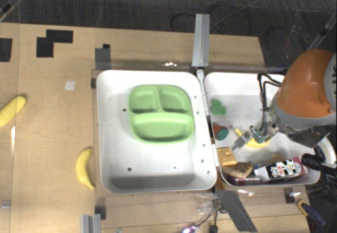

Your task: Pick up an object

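Two shallow white bins, the grey arm's gripper (251,138) low in the right bin (239,101).
Its fingers look spread over a small yellow object (257,143); a green divided plastic tray (160,112) lies at nine o'clock in the left bin (113,137).

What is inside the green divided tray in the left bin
The green divided tray lies in the left bin, and all three of its compartments show bare green. Nothing covers it, so no part of its inside is hidden. What is beneath the tray cannot be seen.
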Controlling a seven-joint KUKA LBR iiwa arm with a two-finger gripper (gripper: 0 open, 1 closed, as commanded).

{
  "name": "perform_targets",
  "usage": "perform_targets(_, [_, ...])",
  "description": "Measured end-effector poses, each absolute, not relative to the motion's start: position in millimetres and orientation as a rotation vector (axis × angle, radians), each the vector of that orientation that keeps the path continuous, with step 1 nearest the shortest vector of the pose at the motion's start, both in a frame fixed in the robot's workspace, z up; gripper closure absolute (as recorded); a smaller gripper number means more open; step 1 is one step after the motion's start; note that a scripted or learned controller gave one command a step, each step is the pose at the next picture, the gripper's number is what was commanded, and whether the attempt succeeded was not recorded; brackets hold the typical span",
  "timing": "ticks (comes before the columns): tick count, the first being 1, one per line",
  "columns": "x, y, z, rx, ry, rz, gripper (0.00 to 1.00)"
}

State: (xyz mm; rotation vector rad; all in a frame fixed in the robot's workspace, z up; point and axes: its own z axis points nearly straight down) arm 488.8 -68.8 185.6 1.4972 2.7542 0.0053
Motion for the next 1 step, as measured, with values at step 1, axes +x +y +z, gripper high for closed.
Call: perform_targets(1, [531.9, -100.0, 91.0, 1.682, 2.636, 0.013, 0.0])
